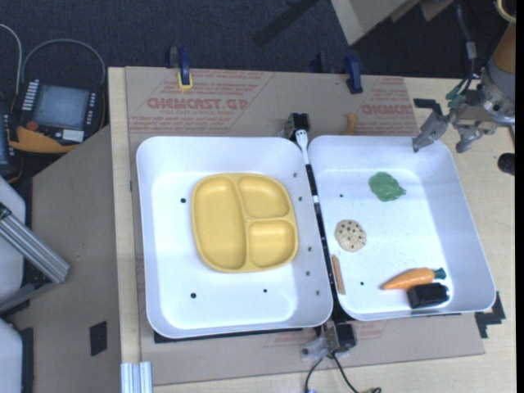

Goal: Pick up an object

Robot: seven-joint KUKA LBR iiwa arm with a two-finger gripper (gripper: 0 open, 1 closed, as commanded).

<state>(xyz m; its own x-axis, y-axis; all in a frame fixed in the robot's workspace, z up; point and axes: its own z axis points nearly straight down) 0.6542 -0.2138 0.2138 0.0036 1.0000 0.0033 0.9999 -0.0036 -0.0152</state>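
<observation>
Gripper (446, 135) hovers over the right bin's (467, 219) far corner, fingers spread and gripping nothing. Below it in that bin — green leafy piece (386, 187), cookie (350, 236), carrot (412, 278), black block (428, 295). Left bin (160, 244) carries a yellow divided plate (244, 220).

Arm enters from right side of view, near top right corner. My gripper (446, 133) sits high in frame. Two grey fingers point down and toward viewer. Fingers spread apart, clear gap between tips, nothing between them. One fingertip (420, 143) lower and further left, other fingertip (463, 144) to its right. Wrist block above fingers, pale metal, cables running up from it. Upper part of arm cut off by frame edge; orange band partly visible at far right.
</observation>
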